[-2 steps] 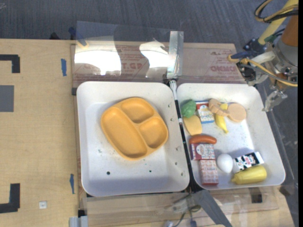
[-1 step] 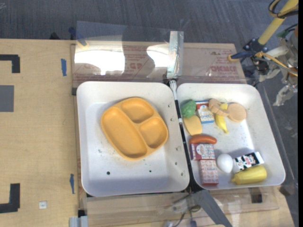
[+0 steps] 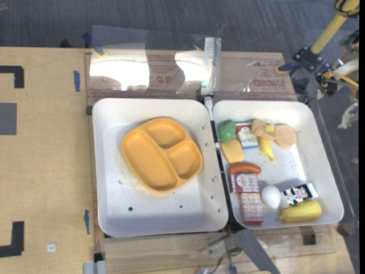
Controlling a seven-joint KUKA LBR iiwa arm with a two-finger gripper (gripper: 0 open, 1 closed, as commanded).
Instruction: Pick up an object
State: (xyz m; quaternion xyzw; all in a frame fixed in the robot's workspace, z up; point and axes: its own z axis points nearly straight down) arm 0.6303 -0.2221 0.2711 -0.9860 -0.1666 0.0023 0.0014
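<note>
Probably best target: white egg (image 3: 270,197) in right bin (image 3: 325,147), near side, w/ sausage (image 3: 245,168) left & far of it — light, stiff, smooth, apt to slip, so pinch across middle; claw state can't tell.

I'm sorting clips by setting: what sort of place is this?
Probably a robot lab's test bench, not a kitchen: two white bins sit on a taped wooden board, with an orange divided plate and toy food like a plastic banana.
</note>
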